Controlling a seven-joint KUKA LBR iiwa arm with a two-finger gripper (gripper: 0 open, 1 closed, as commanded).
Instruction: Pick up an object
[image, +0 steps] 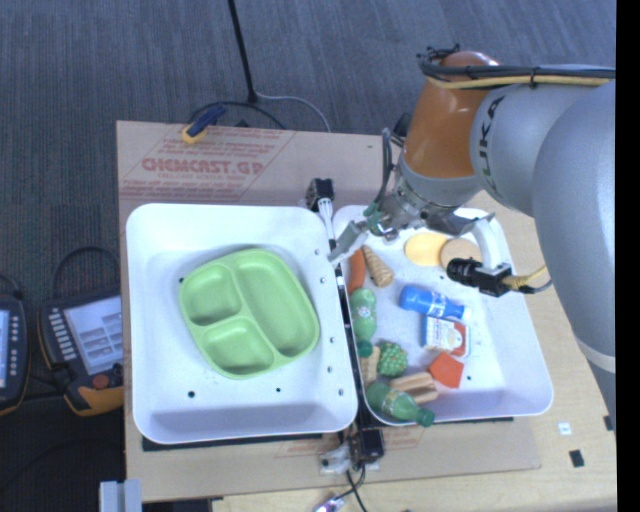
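My end effector (385, 222) hovers over the right bin (520, 390); the cone (377, 263) lies just at 6 o'clock, long axis toward 5. I cannot tell its grip state.

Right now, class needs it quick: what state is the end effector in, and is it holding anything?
End effector: over the right bin's upper left corner; open or closed cannot be told, and no object shows in it.
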